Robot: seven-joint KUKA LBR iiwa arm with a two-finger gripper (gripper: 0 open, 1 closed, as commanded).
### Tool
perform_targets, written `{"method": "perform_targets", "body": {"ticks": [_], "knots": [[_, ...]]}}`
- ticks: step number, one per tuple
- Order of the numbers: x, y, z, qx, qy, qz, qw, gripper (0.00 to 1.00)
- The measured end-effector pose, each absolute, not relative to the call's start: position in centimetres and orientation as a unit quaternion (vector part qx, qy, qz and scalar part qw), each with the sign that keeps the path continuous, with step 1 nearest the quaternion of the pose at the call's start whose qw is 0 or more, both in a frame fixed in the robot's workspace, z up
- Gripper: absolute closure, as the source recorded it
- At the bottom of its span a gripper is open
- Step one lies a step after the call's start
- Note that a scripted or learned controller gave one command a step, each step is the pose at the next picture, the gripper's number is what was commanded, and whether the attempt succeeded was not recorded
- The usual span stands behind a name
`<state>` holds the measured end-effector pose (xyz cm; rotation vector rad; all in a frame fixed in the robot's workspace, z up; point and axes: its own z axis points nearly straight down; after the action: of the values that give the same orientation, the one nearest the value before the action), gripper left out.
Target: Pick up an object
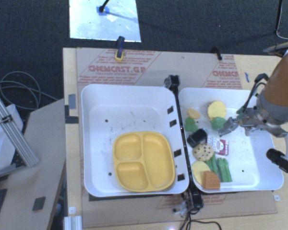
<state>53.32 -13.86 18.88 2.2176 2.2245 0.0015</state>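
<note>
— Over the right bin [264,178], where did the gripper [229,126] sit?
— Low by its middle, fingers closed on nothing, just beside the green toy [218,122] under the yellow lemon [216,109].
— And the cookie [202,152]?
— Lower left of it, apart, near the red-and-white packet [220,146].

Yellow tray [144,161] in white bin [101,128], speckled tan cookie [202,152].
</note>
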Motion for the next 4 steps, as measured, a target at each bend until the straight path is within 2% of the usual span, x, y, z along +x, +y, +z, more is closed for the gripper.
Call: {"method": "perform_targets", "body": {"ticks": [1, 2, 3, 4], "knots": [[57.6, -15.1, 8.0, 0.705, 0.709, 0.0000, 0.001, 0.00], [63.3, -19.3, 8.6, 0.705, 0.709, 0.0018, 0.005, 0.00], [55.5, -18.9, 16.7, 0.707, 0.707, 0.0006, 0.002, 0.00], [54.9, -13.7, 33.3, 0.703, 0.711, 0.0065, 0.008, 0.00]]}}
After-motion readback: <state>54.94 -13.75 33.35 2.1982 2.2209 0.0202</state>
